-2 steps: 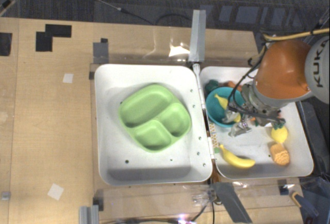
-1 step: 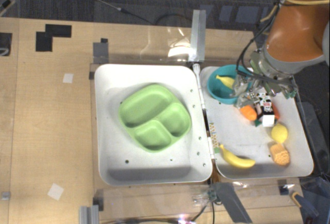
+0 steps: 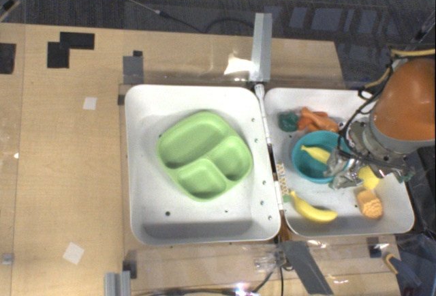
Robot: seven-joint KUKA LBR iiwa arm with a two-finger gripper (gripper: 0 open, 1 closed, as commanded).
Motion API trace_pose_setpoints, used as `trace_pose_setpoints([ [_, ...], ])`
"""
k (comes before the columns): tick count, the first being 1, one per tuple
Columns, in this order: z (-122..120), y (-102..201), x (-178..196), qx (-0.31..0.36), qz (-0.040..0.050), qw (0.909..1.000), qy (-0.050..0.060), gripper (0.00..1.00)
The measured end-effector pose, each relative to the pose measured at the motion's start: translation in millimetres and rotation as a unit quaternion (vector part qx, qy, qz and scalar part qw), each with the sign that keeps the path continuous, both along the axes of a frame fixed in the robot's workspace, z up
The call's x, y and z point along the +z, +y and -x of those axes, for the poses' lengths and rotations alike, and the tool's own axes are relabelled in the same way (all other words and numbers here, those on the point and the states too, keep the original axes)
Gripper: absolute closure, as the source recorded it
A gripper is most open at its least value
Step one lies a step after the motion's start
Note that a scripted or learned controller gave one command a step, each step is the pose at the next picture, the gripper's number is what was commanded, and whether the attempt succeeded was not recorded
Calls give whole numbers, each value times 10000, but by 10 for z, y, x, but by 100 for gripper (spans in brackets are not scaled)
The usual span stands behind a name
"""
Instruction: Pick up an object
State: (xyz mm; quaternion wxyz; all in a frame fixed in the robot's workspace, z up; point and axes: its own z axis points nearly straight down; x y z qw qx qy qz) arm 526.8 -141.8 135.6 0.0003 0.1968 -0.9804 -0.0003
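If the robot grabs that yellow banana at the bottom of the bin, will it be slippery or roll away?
The banana looks smooth and glossy, so it may slip. Its curved shape probably makes it swivel rather than roll far. It lies beside the bin's left wall, which could block one side.

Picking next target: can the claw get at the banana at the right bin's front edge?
Probably yes. The banana lies uncovered on the bin floor, nothing on top; the claw hangs just behind it by the teal bowl. The bin wall sits close.

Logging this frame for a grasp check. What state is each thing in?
Green divided plate: upright, nothing on it, in the left bin.
Teal bowl: upright, a yellow piece inside.
Banana: lying flat in the right bin.
Gripper: low at the bowl's rim.
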Motion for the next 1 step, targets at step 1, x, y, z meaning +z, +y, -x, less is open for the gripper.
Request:
trace_pose_setpoints([
  [1,-28,29,24,29,1,10000,-36,0],
])
